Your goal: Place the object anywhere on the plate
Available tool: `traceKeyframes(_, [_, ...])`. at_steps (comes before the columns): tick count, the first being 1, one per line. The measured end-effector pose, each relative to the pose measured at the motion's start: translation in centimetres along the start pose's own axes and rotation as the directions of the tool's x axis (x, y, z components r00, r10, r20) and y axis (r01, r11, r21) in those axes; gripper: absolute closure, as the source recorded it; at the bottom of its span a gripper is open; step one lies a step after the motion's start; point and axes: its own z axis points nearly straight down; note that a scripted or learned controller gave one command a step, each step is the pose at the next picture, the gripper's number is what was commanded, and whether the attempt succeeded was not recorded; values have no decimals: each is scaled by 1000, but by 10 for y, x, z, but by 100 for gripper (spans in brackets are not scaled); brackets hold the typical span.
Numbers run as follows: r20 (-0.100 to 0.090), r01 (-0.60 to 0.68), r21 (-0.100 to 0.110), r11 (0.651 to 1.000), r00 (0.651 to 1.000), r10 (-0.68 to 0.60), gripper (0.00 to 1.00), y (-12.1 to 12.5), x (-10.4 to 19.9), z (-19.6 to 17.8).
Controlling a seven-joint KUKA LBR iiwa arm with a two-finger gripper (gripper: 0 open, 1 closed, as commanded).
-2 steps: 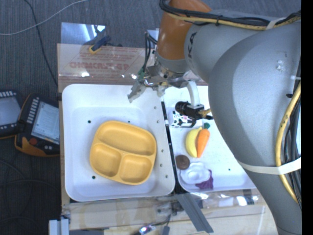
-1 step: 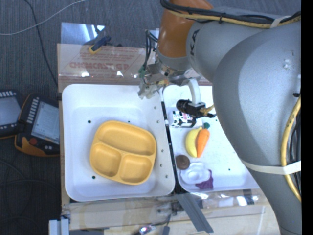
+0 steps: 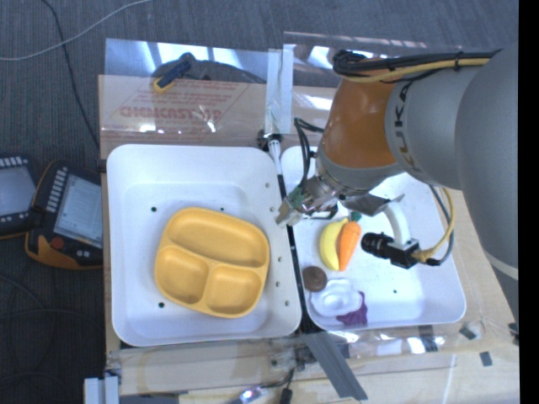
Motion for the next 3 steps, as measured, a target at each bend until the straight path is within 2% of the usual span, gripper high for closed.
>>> traceKeyframes(1, [-1,198,-1,980,980,-198,100,-12,61,0])
traceKeyframes(2, [1,316,-3,949,949,-316,100,1,134,-24])
traceKeyframes(3, [-2,360,0,933,933,-360,100,-29,126,43])
